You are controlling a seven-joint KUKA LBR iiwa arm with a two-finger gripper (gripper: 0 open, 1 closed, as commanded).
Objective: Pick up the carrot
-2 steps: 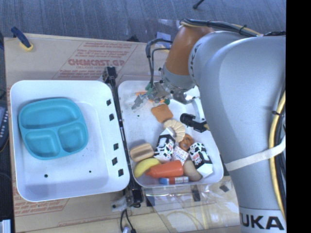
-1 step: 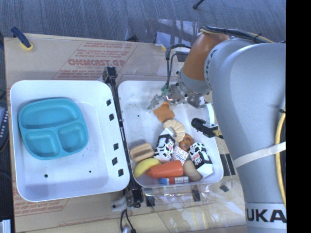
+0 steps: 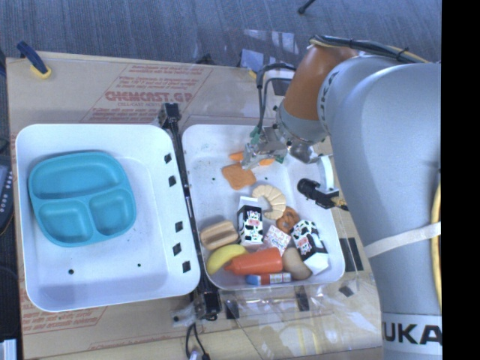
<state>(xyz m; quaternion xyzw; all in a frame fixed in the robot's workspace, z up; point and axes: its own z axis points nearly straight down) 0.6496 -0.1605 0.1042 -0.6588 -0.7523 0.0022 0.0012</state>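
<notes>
A blue divided plate [image 3: 81, 196] sits in the left bin [image 3: 97, 283]. In the right bin [image 3: 196, 145], the carrot [image 3: 257, 262] lies among toy food at the near end. My hand [image 3: 259, 150] hangs low at the far end over an orange piece [image 3: 237, 157], arm bent in from the right; I cannot tell its opening.

Carrot [image 3: 256, 262]: orange-red, smooth, thick toy piece. Lies on its side, long axis roughly left to right, near the front wall of the right-hand bin [image 3: 196, 145]. Its left end touches a yellow banana [image 3: 223, 257].
</notes>
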